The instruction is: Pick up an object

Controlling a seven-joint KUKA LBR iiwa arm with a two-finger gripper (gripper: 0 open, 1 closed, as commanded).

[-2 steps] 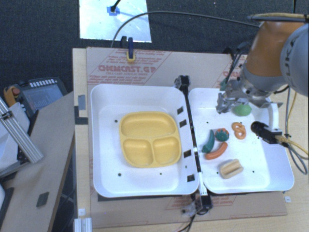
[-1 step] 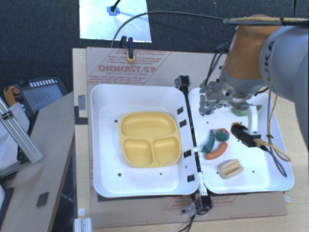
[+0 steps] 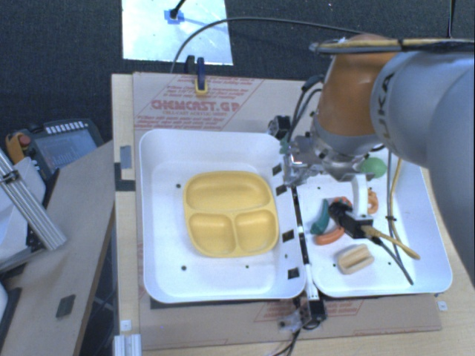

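My gripper (image 3: 320, 170) hangs under the grey and orange wrist, low over the back left part of the right bin (image 3: 427, 221). Just in front of it lie a teal curved piece (image 3: 320, 217) and an orange curved piece (image 3: 329, 236), side by side. A tan block (image 3: 353, 259) rests nearer the bin's front. A small orange curl (image 3: 372, 199) and a green object (image 3: 375, 167) sit to the right of the gripper, the green one partly behind the arm. The wrist hides what lies straight under the gripper.
The left bin (image 3: 159, 221) holds a yellow divided plate (image 3: 228, 212) in its middle. A black-clipped divider (image 3: 297, 228) runs between the two bins. A control pendant (image 3: 63, 148) lies off the bench at the left.
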